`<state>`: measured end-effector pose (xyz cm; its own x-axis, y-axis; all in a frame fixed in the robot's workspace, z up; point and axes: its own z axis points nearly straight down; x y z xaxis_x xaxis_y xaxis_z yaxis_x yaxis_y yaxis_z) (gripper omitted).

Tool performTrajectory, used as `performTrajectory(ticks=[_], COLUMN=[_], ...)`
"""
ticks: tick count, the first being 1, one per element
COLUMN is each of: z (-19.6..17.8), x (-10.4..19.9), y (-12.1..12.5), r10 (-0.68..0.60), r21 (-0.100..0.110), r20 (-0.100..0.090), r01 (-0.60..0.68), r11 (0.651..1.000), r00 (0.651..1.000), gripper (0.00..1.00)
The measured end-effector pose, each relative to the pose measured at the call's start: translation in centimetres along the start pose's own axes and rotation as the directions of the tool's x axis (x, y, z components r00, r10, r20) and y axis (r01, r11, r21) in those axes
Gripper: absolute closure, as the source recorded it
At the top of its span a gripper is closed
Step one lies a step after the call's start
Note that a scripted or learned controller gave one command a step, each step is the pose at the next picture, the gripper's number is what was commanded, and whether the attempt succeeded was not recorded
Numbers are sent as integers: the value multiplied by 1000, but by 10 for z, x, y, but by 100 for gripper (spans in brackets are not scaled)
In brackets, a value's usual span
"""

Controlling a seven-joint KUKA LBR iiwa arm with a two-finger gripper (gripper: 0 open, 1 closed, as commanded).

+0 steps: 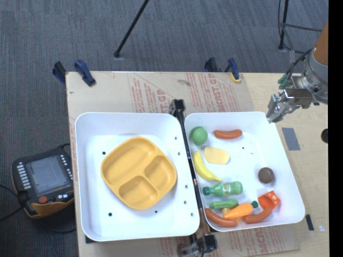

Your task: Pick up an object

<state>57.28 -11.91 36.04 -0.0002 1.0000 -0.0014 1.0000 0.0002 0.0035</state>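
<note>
Over in the right bin (pixel 284 159) is where all the pickable stuff sits, kind of scattered like someone just dumped it in. Near the far-left corner there's a green ball (pixel 199 136), with a sausage (pixel 228 134) lying flat beside it along the far edge. Closer to the middle, a banana (pixel 203 166) runs along the left wall and a pale yellow slice (pixel 216 155) is just beside it, maybe touching. A brown ball (pixel 266 175) sits on its own toward the right wall, well apart from the rest, so it looks like the easiest grab. The near edge is the messy part: a small green bottle (pixel 223 188) on its side, a green pickle-looking thing (pixel 223 203), a carrot (pixel 238 211), another sausage or two (pixel 220 219), and a red piece (pixel 269 199) all crowded together and overlapping, which would probably make a clean pinch tricky there.

The gripper (pixel 277 109) hangs off the far-right corner of that bin, outside the rim and above the bench (pixel 161 90), nothing between its fingers as far as the view shows. Whether they're spread or pressed together is too blurry to call. So the pick hasn't started; it still needs to come in over the bin and drop down.

The left bin (pixel 86 143) just has a yellow divided plate (pixel 138 172) in the middle, likely irrelevant for now.
</note>
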Motion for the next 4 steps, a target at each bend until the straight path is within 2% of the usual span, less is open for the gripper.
performTrajectory(ticks=[1,2,4], z=[-94,-149,-169], x=[-47,-95,-92], y=[-10,-11,-8], r10=[-1,0,-13], r21=[-1,-2,-11], r20=[1,2,6], r01=[1,0,13], r11=[1000,1000,1000], r00=[1000,1000,1000], gripper=[100,100,100])
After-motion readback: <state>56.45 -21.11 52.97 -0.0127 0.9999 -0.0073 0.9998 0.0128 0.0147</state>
